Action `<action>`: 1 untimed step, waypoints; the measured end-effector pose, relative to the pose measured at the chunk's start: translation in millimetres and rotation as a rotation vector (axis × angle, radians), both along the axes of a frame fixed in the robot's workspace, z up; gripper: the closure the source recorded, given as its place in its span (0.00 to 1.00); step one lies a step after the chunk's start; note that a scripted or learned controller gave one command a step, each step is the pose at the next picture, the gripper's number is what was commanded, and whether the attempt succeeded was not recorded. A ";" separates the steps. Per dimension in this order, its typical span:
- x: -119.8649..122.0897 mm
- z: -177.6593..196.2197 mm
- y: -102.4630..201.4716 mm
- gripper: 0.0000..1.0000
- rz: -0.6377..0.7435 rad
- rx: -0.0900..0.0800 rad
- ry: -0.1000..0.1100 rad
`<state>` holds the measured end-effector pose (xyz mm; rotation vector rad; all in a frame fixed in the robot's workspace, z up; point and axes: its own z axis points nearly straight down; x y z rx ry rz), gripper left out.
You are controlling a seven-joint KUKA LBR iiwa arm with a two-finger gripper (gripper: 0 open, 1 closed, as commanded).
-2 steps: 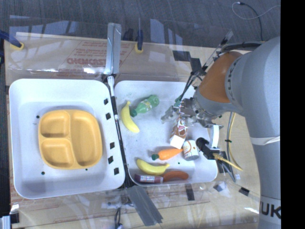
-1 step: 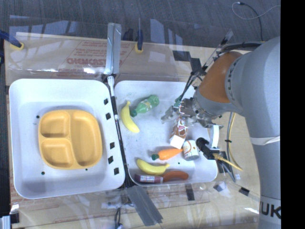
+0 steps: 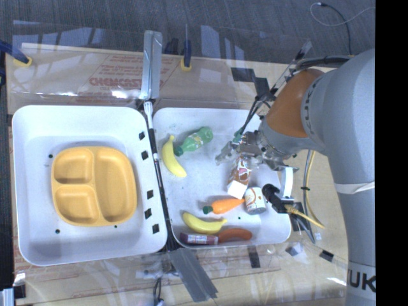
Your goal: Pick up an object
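Yellow sectioned tray in left bin, smooth plastic. In right bin: two curved bananas, green bottle, orange carrot, small brown-and-white carton upright near the middle, directly under the gripper. Grey arm bent in from the right, wrist down. Pincer state: cannot tell.

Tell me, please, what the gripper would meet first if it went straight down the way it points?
Probably the small brown-and-white carton directly below the gripper in the right bin; depth is hard to judge.
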<state>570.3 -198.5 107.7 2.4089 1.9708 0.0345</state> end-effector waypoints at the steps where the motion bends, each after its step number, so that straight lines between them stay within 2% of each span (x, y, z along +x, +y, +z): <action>1: -15.5 0.0 0.3 0.00 0.087 -0.007 -0.001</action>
